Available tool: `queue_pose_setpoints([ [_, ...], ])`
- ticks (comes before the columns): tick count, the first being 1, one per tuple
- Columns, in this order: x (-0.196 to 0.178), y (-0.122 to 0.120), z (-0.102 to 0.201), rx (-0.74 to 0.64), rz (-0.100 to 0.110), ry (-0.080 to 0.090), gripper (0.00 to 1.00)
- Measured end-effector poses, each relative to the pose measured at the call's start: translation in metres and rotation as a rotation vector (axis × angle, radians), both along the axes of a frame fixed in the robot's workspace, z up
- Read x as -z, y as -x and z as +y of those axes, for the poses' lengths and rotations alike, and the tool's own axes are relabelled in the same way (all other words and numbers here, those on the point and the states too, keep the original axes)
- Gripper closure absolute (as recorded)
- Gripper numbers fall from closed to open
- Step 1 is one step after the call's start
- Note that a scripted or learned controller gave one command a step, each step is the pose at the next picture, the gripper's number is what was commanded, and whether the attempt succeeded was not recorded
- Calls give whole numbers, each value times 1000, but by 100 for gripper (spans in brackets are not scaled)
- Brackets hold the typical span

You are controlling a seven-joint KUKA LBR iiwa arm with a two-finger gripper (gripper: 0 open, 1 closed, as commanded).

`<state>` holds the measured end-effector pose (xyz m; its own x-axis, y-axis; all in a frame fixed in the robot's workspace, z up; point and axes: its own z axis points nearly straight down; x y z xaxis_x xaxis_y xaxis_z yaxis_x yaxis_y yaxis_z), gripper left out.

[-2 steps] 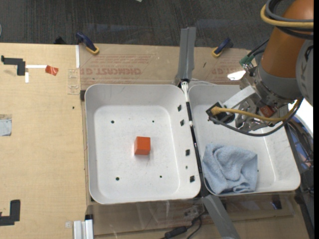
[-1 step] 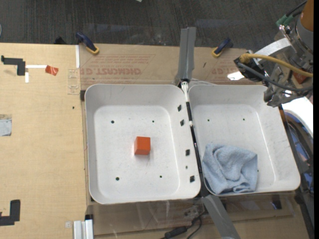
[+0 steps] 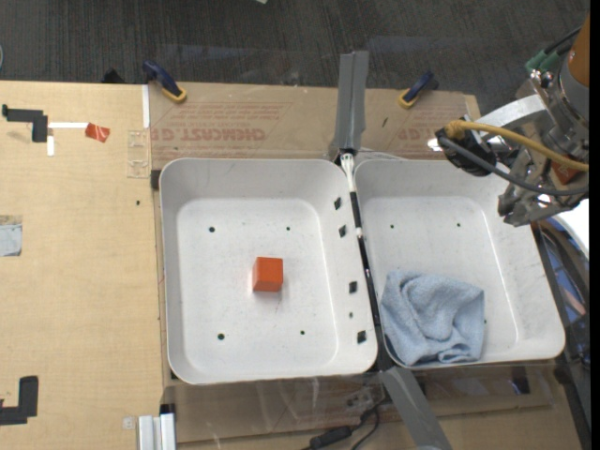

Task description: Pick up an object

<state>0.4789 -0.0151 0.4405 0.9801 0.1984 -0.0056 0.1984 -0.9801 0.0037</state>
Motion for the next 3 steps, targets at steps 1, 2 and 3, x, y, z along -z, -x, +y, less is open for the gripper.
queue_pose_setpoints([
  [1, 0, 0, 0, 0, 0, 0, 0],
  [2, 0, 0, 32, 0, -2, 1, 0],
  [3, 0, 0, 49, 0, -1, 1, 0],
])
